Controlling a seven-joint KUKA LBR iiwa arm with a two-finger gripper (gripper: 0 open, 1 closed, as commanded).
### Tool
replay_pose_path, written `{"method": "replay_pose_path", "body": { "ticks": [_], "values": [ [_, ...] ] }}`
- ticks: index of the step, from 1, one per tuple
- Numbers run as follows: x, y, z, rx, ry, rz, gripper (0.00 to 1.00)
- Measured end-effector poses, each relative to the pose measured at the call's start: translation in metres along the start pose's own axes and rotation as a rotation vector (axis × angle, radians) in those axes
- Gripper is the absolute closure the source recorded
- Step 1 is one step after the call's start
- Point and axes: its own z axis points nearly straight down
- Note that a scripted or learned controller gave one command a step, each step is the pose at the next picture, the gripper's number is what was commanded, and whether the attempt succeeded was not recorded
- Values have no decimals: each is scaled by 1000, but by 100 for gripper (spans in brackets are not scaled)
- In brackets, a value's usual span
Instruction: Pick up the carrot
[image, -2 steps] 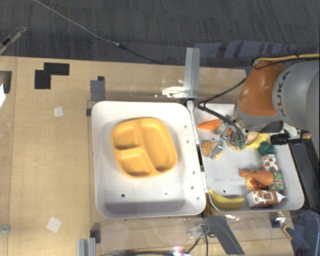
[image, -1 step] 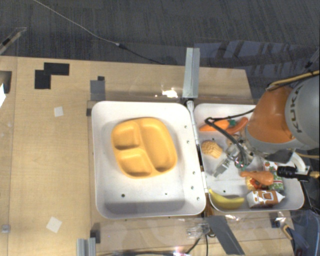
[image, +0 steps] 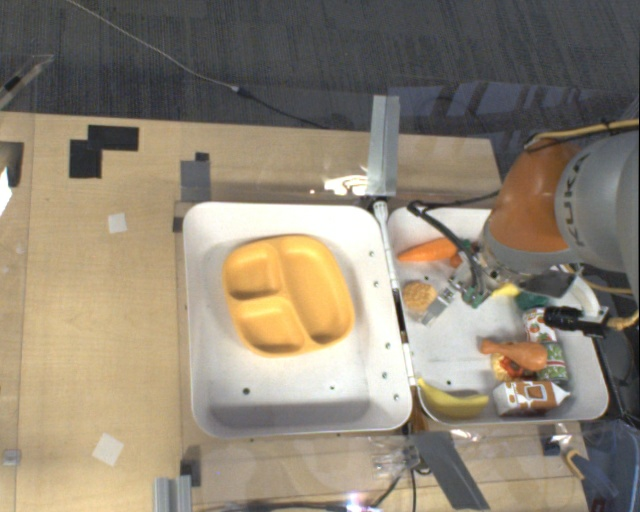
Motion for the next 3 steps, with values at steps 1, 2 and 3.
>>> {"method": "replay_pose_path", "body": {
  "ticks": [1,2,3],
  "values": [
    [-18,27,1,1,1,143,0],
    [-20,30,-13,-5,-6,133,100],
    [52,52,-100,-1,2,261,100]
  ]
}}
